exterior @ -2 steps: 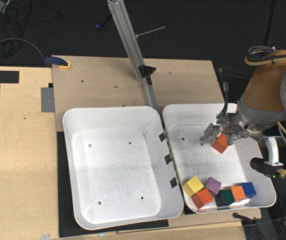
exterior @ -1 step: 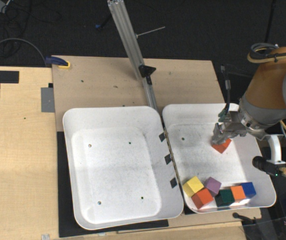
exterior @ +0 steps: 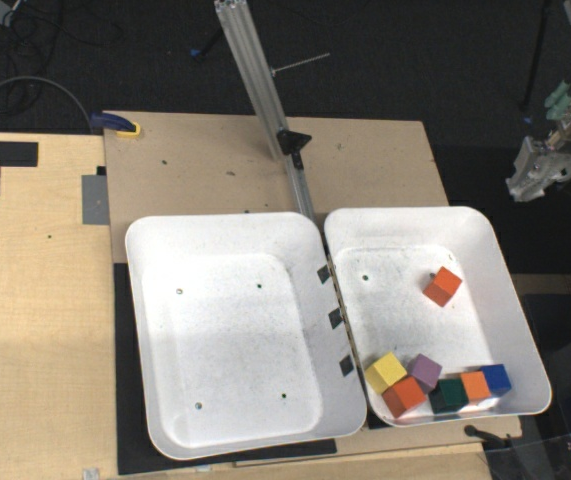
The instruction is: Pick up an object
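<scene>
The right white bin (exterior: 485, 243) holds several small blocks. An orange-red block (exterior: 443, 286) lies alone near the bin's middle right. Along its front edge sit a yellow block (exterior: 386, 370), a purple block (exterior: 425, 369), a red block (exterior: 403, 396), a green block (exterior: 449, 395), an orange block (exterior: 476, 384) and a blue block (exterior: 496, 378), packed close together. My gripper (exterior: 538, 171) hangs at the far right, beyond the bin's back right corner and well above and away from the blocks. It is pale grey and seen against the dark background.
The left white bin (exterior: 155, 268) stands beside the right one, joined by black clips (exterior: 336, 317). A slanted aluminium rail (exterior: 260, 88) rises behind the bins. A blue clamp (exterior: 115, 123) sits at the wooden board's back left corner.
</scene>
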